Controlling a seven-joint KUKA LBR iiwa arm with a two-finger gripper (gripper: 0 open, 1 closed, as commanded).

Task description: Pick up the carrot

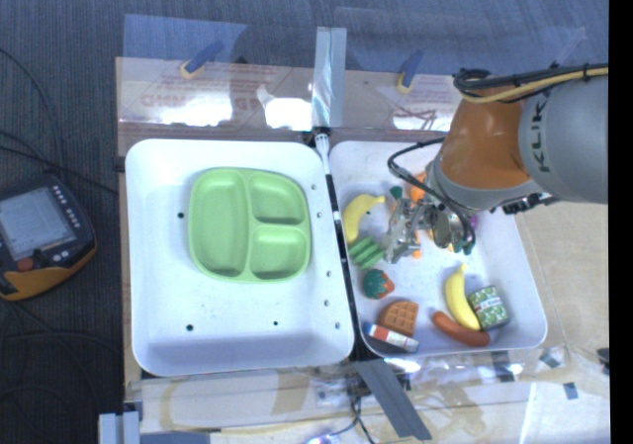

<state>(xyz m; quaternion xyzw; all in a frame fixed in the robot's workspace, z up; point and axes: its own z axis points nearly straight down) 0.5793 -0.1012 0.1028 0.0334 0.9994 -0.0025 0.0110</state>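
Because the carrot [416,197] lies tucked under the arm's wrist, little of it shows: orange bits at the upper middle of the right bin [514,254], close against the end effector [407,234]. That end effector hangs low over this spot, presumably set there by the program to come down on the carrot from above. Whether it is spread, clenched, or grasping anything cannot be told; metal parts and shadow blur together. Nothing is visibly held. Just left sits a yellow toy fruit [358,213], with a green ridged piece [364,252] below it and a strawberry [376,283] nearer the front. Crowding on that side likely leaves small room for a clean approach. Toward the front wall rest a waffle piece [400,315], a red-capped tube [392,336], a banana [455,299], a sausage [459,331] and a small green can [489,307]. The left bin [158,323] carries a green divided plate [248,224], well apart from the work. Both bins sit side by side on the tabletop [178,96].
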